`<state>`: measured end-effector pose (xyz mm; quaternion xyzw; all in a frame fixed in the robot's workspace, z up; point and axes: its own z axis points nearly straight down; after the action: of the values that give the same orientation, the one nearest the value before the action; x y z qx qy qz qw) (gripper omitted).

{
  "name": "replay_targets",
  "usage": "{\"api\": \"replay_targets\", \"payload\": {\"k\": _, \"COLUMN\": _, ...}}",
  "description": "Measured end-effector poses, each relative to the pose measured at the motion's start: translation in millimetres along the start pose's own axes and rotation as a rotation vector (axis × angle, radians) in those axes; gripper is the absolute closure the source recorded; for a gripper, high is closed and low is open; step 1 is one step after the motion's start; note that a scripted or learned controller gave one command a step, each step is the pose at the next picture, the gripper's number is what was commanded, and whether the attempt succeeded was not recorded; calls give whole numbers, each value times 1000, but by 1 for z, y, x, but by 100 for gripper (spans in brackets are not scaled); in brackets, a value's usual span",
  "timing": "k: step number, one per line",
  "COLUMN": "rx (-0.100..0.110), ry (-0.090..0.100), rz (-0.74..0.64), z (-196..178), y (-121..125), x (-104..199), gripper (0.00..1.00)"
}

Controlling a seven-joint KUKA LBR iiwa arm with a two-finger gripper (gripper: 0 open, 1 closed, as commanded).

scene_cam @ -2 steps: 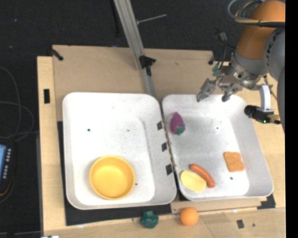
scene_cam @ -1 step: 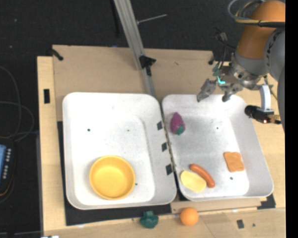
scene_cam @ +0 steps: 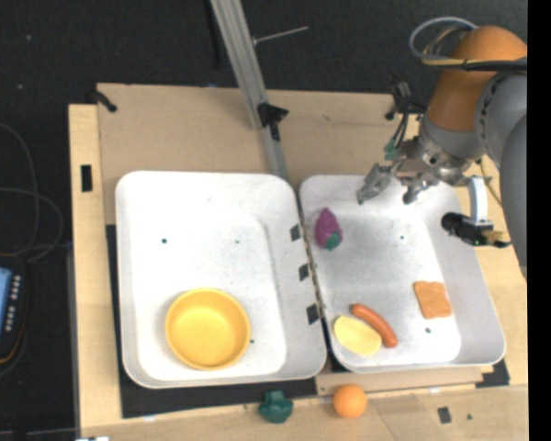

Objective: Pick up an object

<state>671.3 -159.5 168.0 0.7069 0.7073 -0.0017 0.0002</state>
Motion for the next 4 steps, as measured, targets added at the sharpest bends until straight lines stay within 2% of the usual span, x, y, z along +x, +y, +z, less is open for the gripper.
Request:
{"api": "replay_targets", "payload": {"k": 1, "rx": -2, "ry": 0, "rz": 0, "z": 59, "y": 2, "x": -3, "gripper": 0}}
{"api": "replay_targets", "payload": {"k": 2, "rx": -2, "ry": -1, "rz": 0, "z": 66, "y": 2, "x": -5, "gripper": 0}}
{"api": "replay_targets", "payload": {"k": 3, "rx": -5, "ry": -3, "rz": -2, "z": 54, "y": 3, "x": -5, "gripper": 100}}
{"api": "replay_targets", "payload": {"k": 4, "rx": -8, "ry": 2, "rz": 1, "z": 9, "y": 2, "x": -5, "gripper": 100}}
